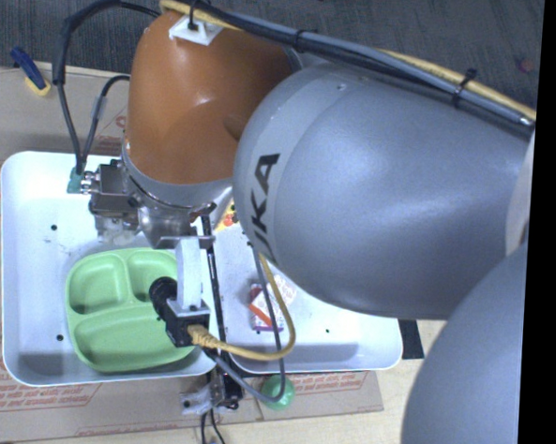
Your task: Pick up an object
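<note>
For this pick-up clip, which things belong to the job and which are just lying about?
Job: green divided tray in the left bin; small white item with red marks in the right bin.
Lying about: green ball on the cardboard below the bins; blue object at upper left, outside the bins.

Black letters "KA" stand sideways on the rounded shell of the grey arm (pixel 264 183), and the rest of the word curves out of sight. Rows of red print run along the cardboard sheet (pixel 334 387) under the bins, too small to read.
</note>
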You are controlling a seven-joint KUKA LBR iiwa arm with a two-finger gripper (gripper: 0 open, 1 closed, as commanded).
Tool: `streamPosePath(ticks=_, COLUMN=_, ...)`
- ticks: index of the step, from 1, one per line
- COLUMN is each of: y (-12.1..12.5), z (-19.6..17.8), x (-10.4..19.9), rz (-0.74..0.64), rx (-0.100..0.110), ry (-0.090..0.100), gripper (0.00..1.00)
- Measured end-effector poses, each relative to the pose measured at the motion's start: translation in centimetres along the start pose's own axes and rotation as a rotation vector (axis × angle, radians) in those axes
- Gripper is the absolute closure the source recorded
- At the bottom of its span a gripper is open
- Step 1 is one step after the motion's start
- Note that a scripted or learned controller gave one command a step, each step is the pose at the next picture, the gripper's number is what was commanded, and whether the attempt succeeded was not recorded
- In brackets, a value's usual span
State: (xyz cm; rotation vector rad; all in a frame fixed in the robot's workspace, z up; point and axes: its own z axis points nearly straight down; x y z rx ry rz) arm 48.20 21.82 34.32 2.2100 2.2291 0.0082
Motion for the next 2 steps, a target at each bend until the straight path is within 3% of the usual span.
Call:
streamPosePath(ticks=1, y=9.5, z=12.7, x=-0.3, rz=0.003, rx=0.012, ry=-0.005, gripper=1.0)
streamPosePath(ticks=2, y=9.6, z=11.6, x=-0.2, rz=-0.003, rx=0.011, ry=-0.004, gripper=1.0)
